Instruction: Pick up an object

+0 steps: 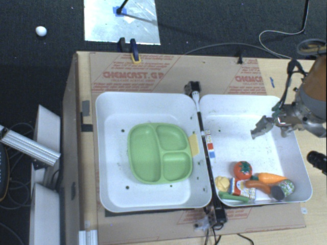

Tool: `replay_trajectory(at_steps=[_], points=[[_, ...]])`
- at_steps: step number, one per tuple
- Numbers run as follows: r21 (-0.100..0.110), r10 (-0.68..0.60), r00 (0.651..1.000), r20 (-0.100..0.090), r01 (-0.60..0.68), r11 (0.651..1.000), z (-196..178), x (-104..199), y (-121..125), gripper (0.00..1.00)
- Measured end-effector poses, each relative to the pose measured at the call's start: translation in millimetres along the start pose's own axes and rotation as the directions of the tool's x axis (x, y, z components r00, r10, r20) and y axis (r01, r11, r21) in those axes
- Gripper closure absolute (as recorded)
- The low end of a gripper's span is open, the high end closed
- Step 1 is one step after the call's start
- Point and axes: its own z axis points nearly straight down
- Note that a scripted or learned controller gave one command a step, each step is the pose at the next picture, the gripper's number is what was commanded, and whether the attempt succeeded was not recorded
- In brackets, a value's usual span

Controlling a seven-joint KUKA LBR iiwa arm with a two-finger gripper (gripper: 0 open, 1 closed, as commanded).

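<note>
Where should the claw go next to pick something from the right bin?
Probably toward the camera and down. The claw hangs over bare floor in the right bin, apart from the toys heaped in its near corner: tomato, carrot and others. The tomato lies nearest, with bare floor on its far side, so I would aim there.

Floor (41, 9): dark speckled carpet.
Bench (153, 73): brown protective sheet, red lettering.
Floor sheet (122, 14): shiny silver square beyond the bench.
Ball (41, 31): small, white, on carpet.
Cable (286, 32): looped, upper right.
</note>
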Motion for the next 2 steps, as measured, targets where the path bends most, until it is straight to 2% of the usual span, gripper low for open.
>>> replay_trajectory(at_steps=[1,2], points=[[0.004,0.002,1.000,-0.001,-0.002,1.000,149,-19,-8,0.00],[0.001,0.002,1.000,-0.001,-0.002,1.000,179,10,-34,0.00]])
